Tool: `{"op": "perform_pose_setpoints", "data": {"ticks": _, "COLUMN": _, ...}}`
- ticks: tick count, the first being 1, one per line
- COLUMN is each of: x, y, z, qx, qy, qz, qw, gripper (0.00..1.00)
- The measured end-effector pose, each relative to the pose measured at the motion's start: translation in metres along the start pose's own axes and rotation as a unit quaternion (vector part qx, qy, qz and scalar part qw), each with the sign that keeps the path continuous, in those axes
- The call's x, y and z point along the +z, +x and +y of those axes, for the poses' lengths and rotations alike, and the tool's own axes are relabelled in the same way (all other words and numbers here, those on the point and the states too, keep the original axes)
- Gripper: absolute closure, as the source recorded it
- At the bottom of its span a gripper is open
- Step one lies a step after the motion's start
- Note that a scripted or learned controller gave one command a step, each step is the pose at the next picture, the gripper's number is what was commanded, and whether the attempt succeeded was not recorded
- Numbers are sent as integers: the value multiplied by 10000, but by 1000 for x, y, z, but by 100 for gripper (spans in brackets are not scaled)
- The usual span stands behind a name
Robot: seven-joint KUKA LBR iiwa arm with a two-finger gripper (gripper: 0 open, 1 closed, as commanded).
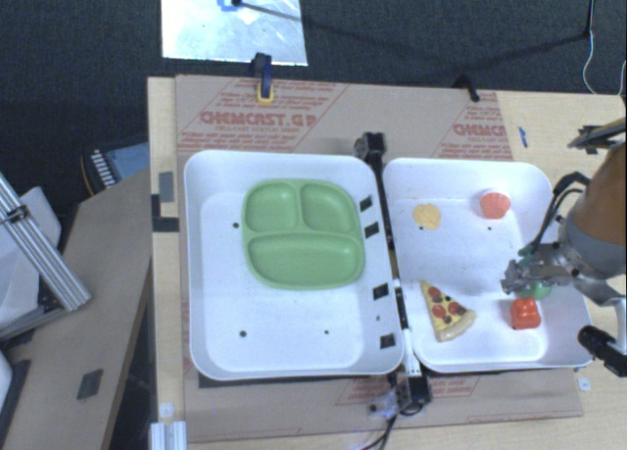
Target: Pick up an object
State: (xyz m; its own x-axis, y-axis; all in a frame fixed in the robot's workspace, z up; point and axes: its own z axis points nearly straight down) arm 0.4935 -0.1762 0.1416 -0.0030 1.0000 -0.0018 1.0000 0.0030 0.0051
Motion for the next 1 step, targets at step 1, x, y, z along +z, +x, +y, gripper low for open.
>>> {"op": "perform_pose_setpoints", "data": {"ticks": 1, "x": -48, "y": 8, "z": 5, "qx": -10, "qy": -9, "qz": 0, "qw": 10000, "gripper": 100}}
